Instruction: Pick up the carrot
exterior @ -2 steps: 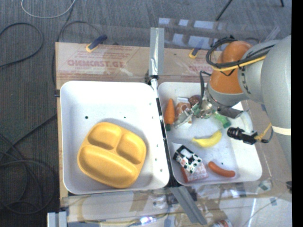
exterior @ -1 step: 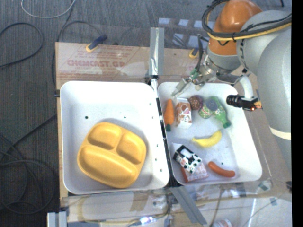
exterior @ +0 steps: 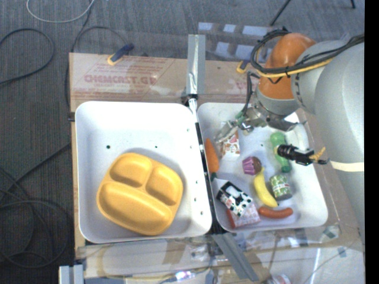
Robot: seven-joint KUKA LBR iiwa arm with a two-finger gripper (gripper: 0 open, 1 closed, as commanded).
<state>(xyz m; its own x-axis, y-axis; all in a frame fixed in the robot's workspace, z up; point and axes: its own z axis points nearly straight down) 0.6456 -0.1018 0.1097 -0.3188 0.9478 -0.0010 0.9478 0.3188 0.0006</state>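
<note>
The carrot (exterior: pixel 211 155) is a short orange stick lying lengthwise against the left wall of the right bin (exterior: pixel 314 209). My gripper (exterior: pixel 242 123) hangs under the orange wrist band at the back of that bin. It is up and to the right of the carrot and apart from it. A pale packet (exterior: pixel 230 142) lies between the gripper and the carrot. Nothing shows held in the gripper.
The right bin also holds a purple cupcake (exterior: pixel 251 165), a banana (exterior: pixel 264 190), a green item (exterior: pixel 278 141), a small can (exterior: pixel 281 186), a sausage (exterior: pixel 275 213) and a black-and-white carton (exterior: pixel 235 199). A yellow divided plate (exterior: pixel 140 192) sits in the left bin (exterior: pixel 95 123).
</note>
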